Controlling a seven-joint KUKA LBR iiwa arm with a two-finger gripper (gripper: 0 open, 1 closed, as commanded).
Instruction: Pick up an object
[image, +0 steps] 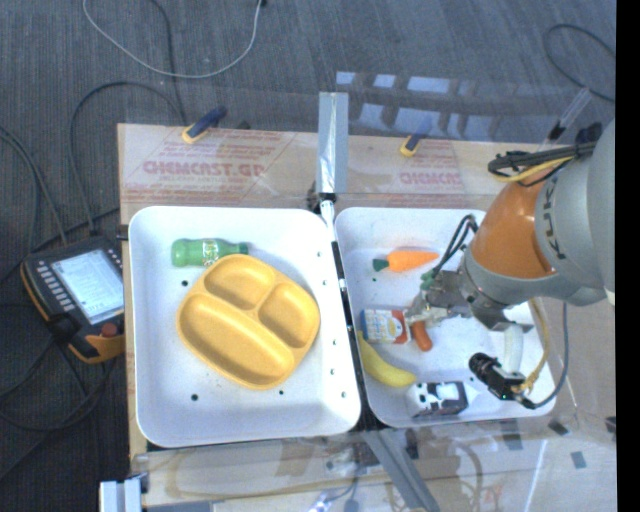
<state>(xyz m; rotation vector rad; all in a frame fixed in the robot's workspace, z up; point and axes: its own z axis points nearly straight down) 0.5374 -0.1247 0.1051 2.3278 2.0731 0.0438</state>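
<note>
Gripper (425, 312) low in right white bin (452, 224), finger state indiscernible; risk: crowding small red cylinder (422, 337), printed pouch (384, 326) causes misgrasp.

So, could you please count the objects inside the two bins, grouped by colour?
Yellow: 2, the divided plate and the banana
Green: 1, the bottle
Orange: 1, the carrot
White: 1, the pouch
Black and white: 1, the small item
Total: 6

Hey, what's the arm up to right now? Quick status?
Gripper low in right bin, beside small carton. Nothing visibly held. Banana, carrot close by.
</note>
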